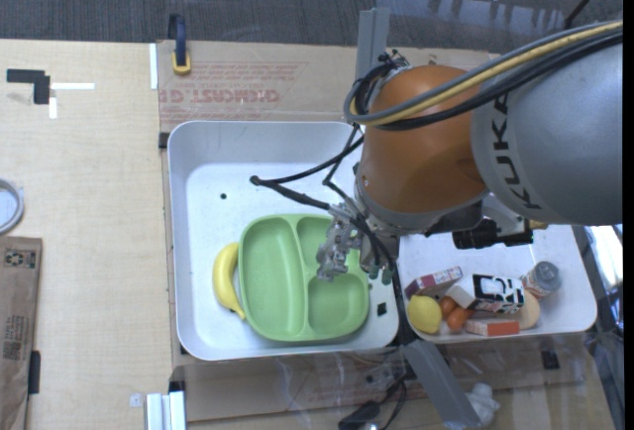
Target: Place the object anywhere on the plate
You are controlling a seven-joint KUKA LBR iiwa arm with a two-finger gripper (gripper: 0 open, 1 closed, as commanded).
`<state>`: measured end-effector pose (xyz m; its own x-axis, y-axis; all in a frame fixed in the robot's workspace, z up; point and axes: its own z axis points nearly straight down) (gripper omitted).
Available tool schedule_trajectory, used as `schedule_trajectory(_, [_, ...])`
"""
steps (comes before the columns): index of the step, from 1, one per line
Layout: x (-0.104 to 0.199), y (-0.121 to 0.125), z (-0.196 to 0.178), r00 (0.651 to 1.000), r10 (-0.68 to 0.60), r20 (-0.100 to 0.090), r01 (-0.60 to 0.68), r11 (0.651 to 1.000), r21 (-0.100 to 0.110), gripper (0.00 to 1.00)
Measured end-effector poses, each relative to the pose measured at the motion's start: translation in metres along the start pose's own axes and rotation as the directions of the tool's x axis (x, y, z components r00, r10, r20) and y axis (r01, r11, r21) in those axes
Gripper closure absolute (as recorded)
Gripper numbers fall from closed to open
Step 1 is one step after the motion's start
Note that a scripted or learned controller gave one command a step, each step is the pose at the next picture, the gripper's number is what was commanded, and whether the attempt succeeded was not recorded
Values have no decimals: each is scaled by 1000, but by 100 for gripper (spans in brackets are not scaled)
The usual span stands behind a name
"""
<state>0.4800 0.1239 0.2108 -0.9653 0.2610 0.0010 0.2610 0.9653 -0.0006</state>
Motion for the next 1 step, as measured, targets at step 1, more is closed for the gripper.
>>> schedule_trajectory(1, [17,59,11,955,297,-1,-297,955,4,100])
